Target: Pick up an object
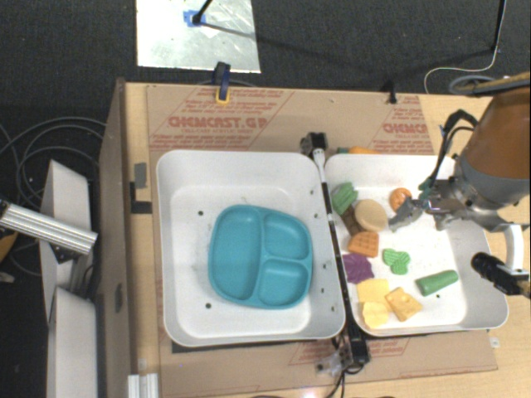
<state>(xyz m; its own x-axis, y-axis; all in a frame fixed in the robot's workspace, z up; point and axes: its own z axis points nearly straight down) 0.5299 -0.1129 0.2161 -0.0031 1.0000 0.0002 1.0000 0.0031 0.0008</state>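
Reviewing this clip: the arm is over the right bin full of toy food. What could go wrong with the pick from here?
1. The items are crowded: the tan round piece, orange ball and waffle piece lie close together, so the gripper may nudge neighbours or catch two.
2. The ball looks round and may roll away.
3. The green leafy piece sits by the bin wall, leaving little room for approach.

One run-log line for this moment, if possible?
grey two-finger gripper over right white bin | beside round tan toy | nothing held | blue divided plate in left bin
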